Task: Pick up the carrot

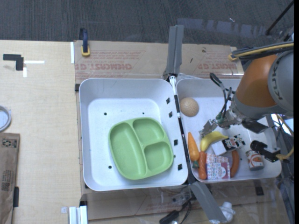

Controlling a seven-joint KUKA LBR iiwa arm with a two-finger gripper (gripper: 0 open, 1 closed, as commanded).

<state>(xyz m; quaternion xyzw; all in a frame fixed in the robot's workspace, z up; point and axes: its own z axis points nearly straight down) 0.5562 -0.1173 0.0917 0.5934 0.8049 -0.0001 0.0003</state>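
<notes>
Bench [37,101], pale wood, carries two shallow white bins side by side. Left bin [93,125] holds a green divided plate [140,147], three wells, nothing in them. Right bin [205,85] is crowded toward its near end.

Arm [261,85], grey with orange band, reaches in over the right bin. Claw [214,125] hangs just above a banana [211,140]; whether it is spread or closed, cannot tell, and nothing is seen held in it.

Round tan ball or fruit [189,106] sits apart near the far end. Small printed carton [217,167], red and white, lies beside a brown sausage-like piece [234,164]. Small can [255,160] at the right edge.

Carrot [193,146]: orange, tapered, lying lengthwise against the bin's left wall, just beside the banana, a red-orange piece [202,167] at its near end. Judged light, stiff, smooth, likely to roll or slip; best pinched across its thicker middle, though the wall crowds one side.

Writing: cardboard [117,59] under the bins bears red print, upside down, apparently "CHEMCAST". Carton and can labels too small to read.
</notes>
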